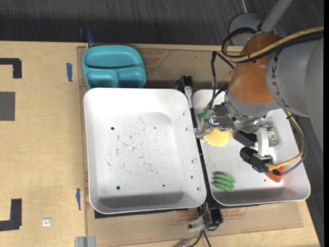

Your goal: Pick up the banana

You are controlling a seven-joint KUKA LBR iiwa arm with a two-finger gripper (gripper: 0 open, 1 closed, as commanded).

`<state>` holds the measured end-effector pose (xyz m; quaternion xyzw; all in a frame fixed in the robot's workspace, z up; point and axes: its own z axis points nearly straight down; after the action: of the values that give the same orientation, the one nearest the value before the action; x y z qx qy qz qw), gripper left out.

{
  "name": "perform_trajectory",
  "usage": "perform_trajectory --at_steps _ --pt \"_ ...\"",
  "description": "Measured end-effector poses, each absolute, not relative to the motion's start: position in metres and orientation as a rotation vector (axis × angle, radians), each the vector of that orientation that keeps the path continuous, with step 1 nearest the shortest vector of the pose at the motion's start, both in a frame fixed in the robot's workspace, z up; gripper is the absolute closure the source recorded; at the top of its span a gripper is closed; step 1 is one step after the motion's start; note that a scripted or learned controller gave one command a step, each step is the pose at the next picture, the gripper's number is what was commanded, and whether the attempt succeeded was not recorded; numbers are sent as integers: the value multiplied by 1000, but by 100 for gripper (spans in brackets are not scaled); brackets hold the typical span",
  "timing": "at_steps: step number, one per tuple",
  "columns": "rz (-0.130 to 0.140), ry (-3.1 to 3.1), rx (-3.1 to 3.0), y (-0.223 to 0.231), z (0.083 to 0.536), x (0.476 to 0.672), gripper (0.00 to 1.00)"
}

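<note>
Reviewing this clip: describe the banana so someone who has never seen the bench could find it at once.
Start at the right-hand white bin, the one the arm hangs over. Near its left wall, directly under the end effector, a yellow banana peeks out, partly covered. It is the only yellow thing there; the green item lies nearer the bin's front edge, and the orange piece sits further right.

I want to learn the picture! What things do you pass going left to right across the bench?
Teal tray → left white bin → green toy → orange thing at the right bin's far side.
</note>
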<state>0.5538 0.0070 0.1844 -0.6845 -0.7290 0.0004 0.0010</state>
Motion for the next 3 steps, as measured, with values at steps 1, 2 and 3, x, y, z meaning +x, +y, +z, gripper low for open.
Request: perform_trajectory --at_steps 1,2,3 --pt "1 -2291 -2149 7 194 554 100" --pt "0 -2293 -2149 7 204 555 100" --pt "0 -2293 -2149 8 204 555 0"
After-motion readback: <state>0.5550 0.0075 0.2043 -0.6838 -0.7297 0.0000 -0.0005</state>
